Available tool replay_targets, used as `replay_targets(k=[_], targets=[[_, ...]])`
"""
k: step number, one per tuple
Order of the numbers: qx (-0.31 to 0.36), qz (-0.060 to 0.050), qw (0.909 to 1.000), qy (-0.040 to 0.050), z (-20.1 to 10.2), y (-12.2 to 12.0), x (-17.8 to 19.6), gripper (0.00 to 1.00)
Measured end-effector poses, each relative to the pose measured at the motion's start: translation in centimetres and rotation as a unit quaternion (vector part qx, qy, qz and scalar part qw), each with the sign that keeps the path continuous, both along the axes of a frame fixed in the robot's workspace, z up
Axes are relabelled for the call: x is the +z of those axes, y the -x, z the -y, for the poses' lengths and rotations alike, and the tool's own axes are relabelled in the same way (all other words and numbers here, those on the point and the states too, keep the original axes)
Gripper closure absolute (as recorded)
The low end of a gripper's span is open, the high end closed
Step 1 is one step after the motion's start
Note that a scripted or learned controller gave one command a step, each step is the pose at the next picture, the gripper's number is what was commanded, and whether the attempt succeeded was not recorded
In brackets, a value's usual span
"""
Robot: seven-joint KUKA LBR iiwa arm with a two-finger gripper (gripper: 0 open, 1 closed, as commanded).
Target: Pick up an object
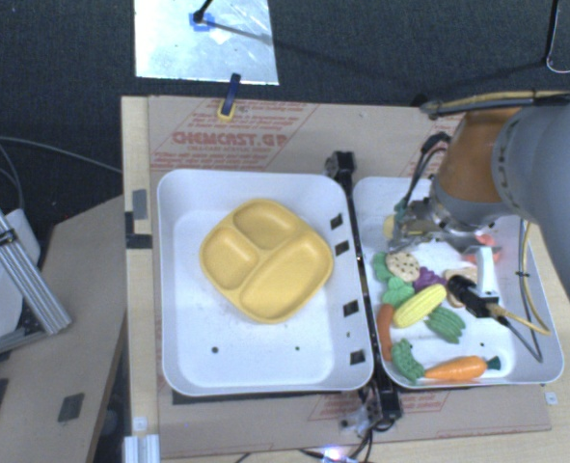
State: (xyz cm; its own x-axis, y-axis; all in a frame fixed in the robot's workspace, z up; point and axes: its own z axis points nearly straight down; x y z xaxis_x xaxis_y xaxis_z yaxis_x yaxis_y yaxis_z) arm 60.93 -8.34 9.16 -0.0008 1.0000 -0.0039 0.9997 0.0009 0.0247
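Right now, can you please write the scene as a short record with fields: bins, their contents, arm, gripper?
left bin: holds one yellow divided plate
right bin: holds toy food, among it corn, a carrot, broccoli, grapes
arm: reaches in from the right, over the right bin
gripper: low over the upper left part of the right bin; fingers hard to read
held object: none seen

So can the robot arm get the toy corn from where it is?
Probably yes. The corn lies on top of the pile in the right bin, with nothing over it, and the arm is already hanging over that bin close by.
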Motion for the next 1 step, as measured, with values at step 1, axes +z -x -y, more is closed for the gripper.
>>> replay_targets(k=[1], targets=[[0.000,0.000,1.0000,0.0002,-0.01,0.73,0.05,1.00]])
